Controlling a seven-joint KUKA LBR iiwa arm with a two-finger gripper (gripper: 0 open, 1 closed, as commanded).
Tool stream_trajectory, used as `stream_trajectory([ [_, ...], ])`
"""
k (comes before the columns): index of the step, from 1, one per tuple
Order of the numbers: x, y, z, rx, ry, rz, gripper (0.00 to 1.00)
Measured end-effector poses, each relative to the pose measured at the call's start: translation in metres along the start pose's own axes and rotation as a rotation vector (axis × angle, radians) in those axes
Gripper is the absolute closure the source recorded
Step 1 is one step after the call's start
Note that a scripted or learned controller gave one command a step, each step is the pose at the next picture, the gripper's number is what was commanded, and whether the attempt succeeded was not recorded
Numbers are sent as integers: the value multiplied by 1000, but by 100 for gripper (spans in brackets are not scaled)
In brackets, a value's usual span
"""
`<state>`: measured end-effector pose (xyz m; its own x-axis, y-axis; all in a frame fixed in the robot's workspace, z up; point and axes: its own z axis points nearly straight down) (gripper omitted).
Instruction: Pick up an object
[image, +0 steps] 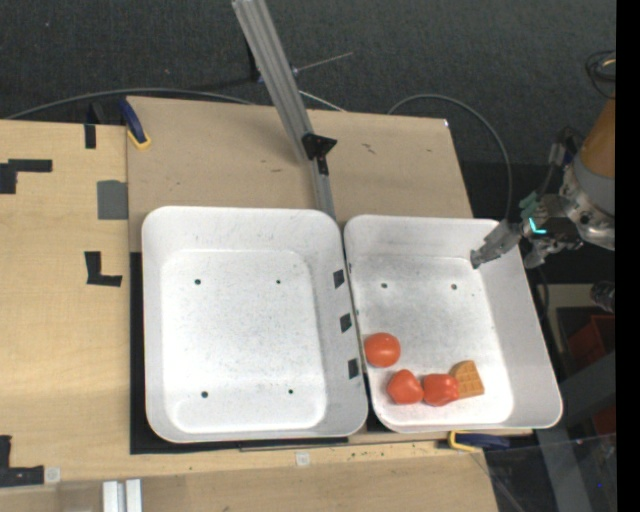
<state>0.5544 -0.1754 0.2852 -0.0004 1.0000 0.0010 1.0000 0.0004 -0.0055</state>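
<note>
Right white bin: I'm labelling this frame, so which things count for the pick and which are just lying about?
For the pick: three small round red pieces, tan waffle-textured block, right white bin, hand.

Lying about: left white bin, slanted grey metal pole, black cable.

No legible text, label, brand name, number or sign appears on any surface in the camera view. The black shapes on the desk are plain tape marks without characters. The two white bins carry only small dark dots, not writing.
</note>
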Motion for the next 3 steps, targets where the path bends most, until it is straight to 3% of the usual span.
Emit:
stream_trajectory([
  [1,0,1,-3,-5,-1,-2,0],
  [3,0,-5,92,-4,-2,-1,0],
])
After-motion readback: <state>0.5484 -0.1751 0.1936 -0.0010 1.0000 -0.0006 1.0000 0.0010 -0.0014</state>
